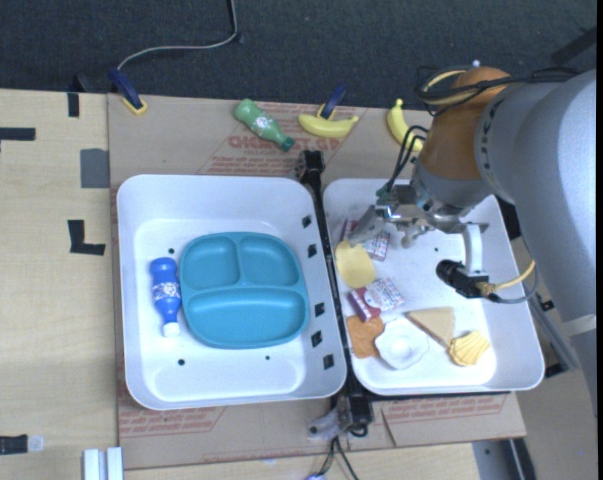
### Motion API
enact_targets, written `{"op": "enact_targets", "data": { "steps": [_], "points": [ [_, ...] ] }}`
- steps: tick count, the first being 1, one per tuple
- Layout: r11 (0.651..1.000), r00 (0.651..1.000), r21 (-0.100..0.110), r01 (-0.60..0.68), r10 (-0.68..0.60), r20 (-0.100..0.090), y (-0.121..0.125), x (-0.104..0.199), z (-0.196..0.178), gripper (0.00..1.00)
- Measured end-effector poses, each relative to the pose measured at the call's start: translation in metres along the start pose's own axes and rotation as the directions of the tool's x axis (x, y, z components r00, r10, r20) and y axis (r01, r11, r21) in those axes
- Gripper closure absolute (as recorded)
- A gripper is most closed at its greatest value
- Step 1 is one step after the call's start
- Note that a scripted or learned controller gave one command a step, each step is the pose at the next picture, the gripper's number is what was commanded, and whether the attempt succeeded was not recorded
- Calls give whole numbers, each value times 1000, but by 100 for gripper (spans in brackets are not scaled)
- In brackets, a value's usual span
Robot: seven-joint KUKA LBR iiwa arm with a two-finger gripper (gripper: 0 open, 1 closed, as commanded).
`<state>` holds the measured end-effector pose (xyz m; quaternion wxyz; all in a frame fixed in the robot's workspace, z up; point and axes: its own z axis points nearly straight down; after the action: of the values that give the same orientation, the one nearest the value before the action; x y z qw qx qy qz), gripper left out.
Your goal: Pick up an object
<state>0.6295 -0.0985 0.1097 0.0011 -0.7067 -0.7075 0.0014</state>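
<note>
well, the grey arm (551,158), with its orange band (461,138) above the wrist, reached in from the right and hung over the far left part of the right bin (511,318). the gripper (393,220) sat low there, just above a crinkled silver packet (369,240) that lay near the wall shared by the two bins. from this slant i could not tell how far the gripper was open, nor whether it had hold of the packet or of anything else.

the other loose things in the right bin lay nearer than the gripper. a pale yellow round piece (355,265) lay just beside the silver packet, and a small white packet with red print (386,293) lay next to that. near the front were an orange piece (363,333), a white cup-shaped piece (401,348) touching it, a tan wedge (433,321) and a yellow ridged piece (469,348) at the wedge's right.

the left bin (141,228) held a blue divided plate (244,290) in its middle, with a blue bottle (165,293) with a white cap lying just left of it.

beyond the bins, on the cardboard sheet (211,148), lay a green bottle (263,125), a banana (328,123) and, further right, a second banana (399,121).
</note>
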Motion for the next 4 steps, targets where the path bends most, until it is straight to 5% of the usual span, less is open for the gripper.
{"op": "enact_targets", "data": {
  "steps": [1, 2, 3, 4],
  "points": [
    [1000, 1000, -6, 0, 0, 0, 36, 3, 24, 0],
    [1000, 1000, -6, 2, -2, 0, 36, 3, 14, 100],
    [1000, 1000, -5, 2, -2, 1, 36, 3, 15, 0],
    [1000, 1000, -5, 0, 0, 1, 29, 1, 24, 0]
  ]
}}
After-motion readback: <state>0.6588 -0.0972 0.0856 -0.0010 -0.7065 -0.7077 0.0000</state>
